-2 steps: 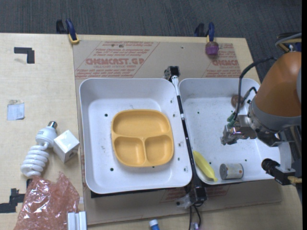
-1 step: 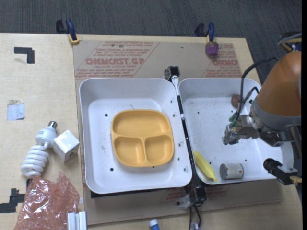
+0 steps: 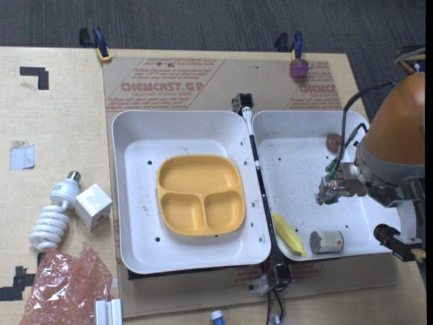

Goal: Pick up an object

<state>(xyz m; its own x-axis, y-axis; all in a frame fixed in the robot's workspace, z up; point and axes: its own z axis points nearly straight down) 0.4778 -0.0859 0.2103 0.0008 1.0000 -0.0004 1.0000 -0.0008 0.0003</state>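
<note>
In the right bin (image 3: 298, 124) lie a yellow banana (image 3: 289, 235) along the front left wall and a small grey cylinder (image 3: 327, 242) beside it near the front. A small brown round object (image 3: 333, 141) rests near the back right. My gripper (image 3: 329, 195) hangs over the right half of this bin, above and a little behind the grey cylinder, apart from it. Nothing shows between its fingers. The left bin (image 3: 135, 147) holds a yellow divided plate (image 3: 201, 194).
Left of the bins on the bench lie a spiral light bulb (image 3: 54, 215), a white cube (image 3: 93, 205) and crumpled pink wrap (image 3: 64, 286). A purple object (image 3: 299, 68) sits behind the right bin. The arm's orange band (image 3: 402, 124) overhangs the right bin's edge.
</note>
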